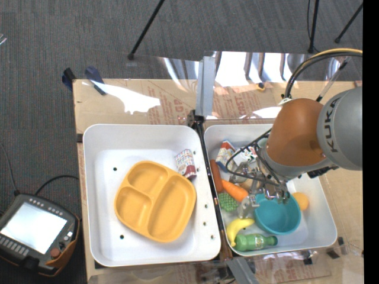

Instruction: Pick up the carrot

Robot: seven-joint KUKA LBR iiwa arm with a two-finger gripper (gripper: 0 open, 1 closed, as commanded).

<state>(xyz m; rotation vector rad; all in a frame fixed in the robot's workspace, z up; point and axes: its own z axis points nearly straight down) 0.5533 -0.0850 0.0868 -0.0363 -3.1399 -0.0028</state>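
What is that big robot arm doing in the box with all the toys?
The gripper is down in the right bin, right beside the carrot, which lies next to a teal bowl and a banana. The carrot is not lifted yet. The left bin holds a yellow plate.

Gripper [251, 201] hovers beside the carrot [235, 190] in the right bin [324, 218]

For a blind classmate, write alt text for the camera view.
The arm's hand hangs over the right bin, by a carrot, teal bowl, banana and green bottle. The left bin holds a yellow divided plate and a small can.
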